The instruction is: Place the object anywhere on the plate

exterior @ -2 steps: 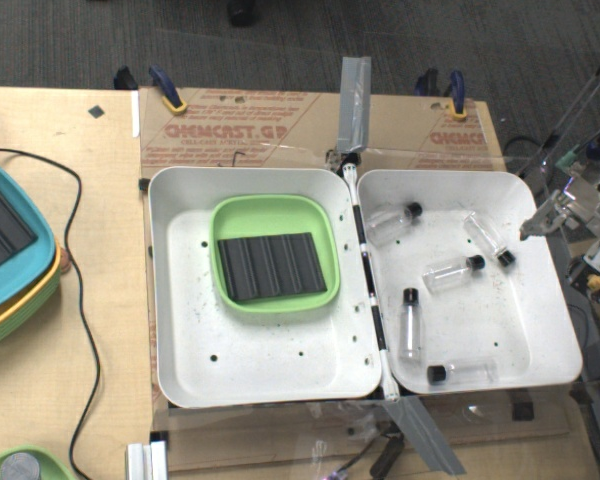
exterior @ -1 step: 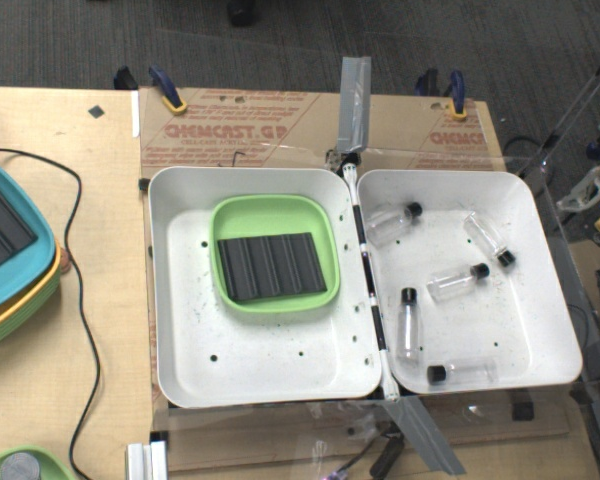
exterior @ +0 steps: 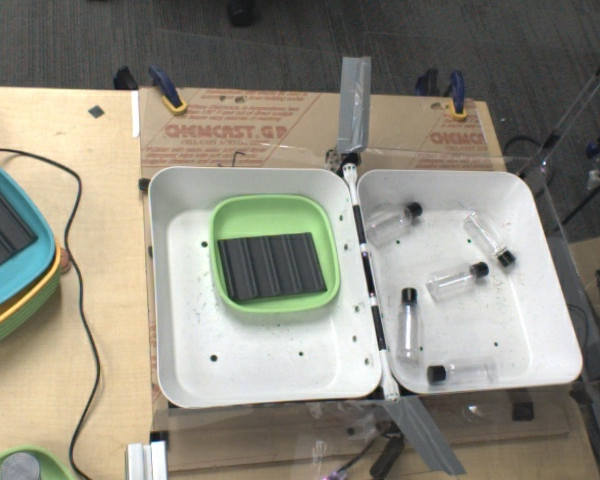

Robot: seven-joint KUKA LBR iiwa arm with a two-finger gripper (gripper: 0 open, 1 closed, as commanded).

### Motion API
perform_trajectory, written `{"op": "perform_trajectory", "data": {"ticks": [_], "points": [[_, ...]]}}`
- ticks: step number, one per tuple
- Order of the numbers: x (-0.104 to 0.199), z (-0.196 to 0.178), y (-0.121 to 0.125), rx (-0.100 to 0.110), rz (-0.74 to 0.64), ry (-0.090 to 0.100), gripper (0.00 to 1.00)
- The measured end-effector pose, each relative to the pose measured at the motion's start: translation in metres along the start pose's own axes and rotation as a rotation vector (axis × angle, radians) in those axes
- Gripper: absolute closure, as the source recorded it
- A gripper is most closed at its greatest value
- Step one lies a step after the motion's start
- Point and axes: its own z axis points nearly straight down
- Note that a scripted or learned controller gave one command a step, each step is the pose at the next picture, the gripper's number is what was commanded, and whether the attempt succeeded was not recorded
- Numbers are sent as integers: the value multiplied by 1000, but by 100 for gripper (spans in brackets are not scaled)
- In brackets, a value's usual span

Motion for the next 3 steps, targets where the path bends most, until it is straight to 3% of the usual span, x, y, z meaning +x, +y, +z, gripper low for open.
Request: {"op": "perform_trajectory", "data": {"ticks": [1, 2, 3], "points": [[2, 68, 0, 2, 107, -1, 0], [-6, 74, -35, 1, 122, 0, 0], [-19, 69, -6, 1, 129, 0, 0]]}}
